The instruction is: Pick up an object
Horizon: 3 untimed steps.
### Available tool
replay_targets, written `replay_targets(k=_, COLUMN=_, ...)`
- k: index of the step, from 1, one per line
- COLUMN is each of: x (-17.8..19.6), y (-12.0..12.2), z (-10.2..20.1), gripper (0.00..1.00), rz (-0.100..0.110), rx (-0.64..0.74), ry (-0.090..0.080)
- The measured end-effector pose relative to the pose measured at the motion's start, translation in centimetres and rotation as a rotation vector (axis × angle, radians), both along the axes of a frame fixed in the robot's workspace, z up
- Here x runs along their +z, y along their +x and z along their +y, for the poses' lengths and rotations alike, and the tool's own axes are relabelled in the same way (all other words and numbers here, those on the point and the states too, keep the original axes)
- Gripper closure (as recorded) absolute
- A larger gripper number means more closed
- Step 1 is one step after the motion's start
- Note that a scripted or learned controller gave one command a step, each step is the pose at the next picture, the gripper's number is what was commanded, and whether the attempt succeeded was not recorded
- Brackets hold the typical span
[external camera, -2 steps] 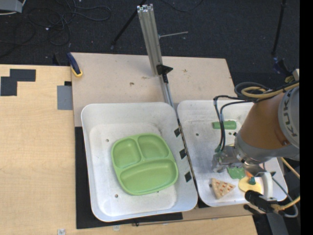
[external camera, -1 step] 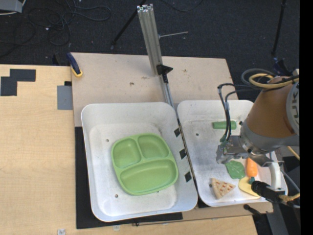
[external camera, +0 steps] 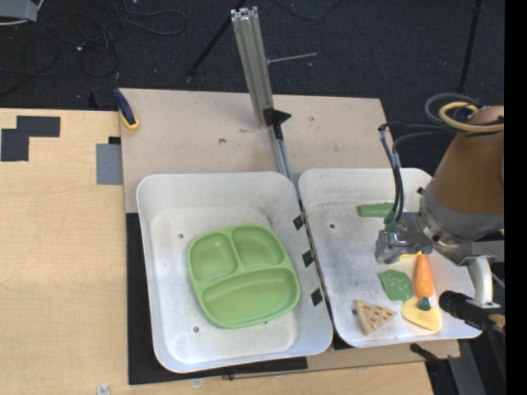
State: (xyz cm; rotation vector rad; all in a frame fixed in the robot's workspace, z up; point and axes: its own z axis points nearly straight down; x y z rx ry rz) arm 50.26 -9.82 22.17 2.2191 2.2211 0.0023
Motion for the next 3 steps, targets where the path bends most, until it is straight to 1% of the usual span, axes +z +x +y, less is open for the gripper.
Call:
replay_targets(k=1, x=-0.2, y=1.6, z=5.8, gripper=1.00, rz=0.005, rx=0.005, ry=0.002)
replay_targets(k=2, x=-1.1, y=2.0, z=11.1, gripper=1.00, rz=0.007, rx=0.003, ry=0.002)
replay_targets(k=3, x=-0.3, y=3.4, z=16.7, gripper=1.00, rz=0.004, rx=0.004, ry=0.001)
